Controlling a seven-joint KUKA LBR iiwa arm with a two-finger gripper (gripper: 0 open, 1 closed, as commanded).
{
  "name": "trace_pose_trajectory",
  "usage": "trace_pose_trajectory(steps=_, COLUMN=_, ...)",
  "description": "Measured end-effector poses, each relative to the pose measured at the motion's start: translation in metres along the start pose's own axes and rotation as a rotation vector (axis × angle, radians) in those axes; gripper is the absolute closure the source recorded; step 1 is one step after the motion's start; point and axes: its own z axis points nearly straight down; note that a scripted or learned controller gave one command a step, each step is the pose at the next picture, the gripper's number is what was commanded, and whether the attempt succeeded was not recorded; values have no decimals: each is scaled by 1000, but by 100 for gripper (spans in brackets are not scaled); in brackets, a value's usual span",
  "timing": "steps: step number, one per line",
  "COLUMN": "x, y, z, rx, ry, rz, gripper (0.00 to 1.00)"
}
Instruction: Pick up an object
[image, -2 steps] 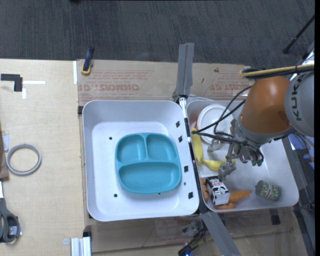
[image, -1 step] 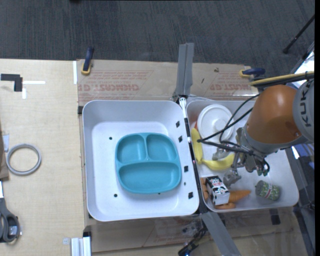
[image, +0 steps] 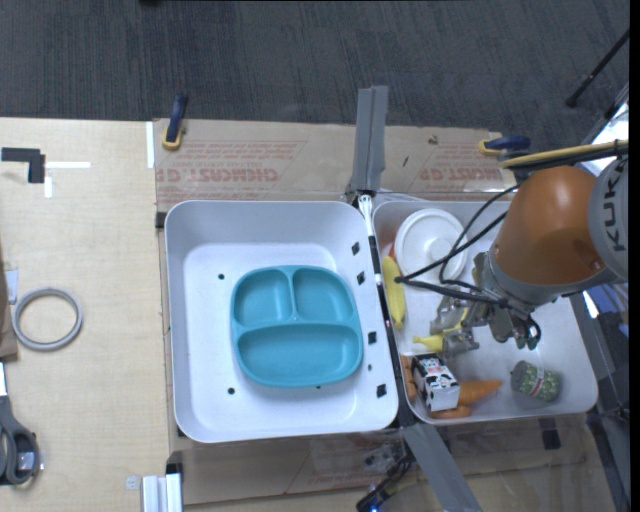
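Oddly, cardboard reads "CHEMICAL GR" reversed; jaws' state I cannot tell.

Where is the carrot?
The carrot lies near the front of the right bin, beside the small printed box.

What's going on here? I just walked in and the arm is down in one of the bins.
A grey arm with an orange band reaches into the right bin, its pincer low over a clutter of small things. Near it lie a white bowl, a banana, a carrot, a small printed box and a green item. Nothing is visibly lifted yet. The left bin holds a blue divided plate.
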Motion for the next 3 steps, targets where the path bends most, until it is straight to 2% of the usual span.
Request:
trace_pose_trajectory(steps=1, x=-35, y=36, z=-180, rx=0, ry=-3, rz=106, gripper=100)
trace_pose_trajectory(steps=2, x=-37, y=36, z=-186, rx=0, ry=-1, rz=105, gripper=100)
trace_pose_trajectory(steps=3, x=-89, y=7, z=-114, rx=0, ry=-3, rz=127, gripper=100)
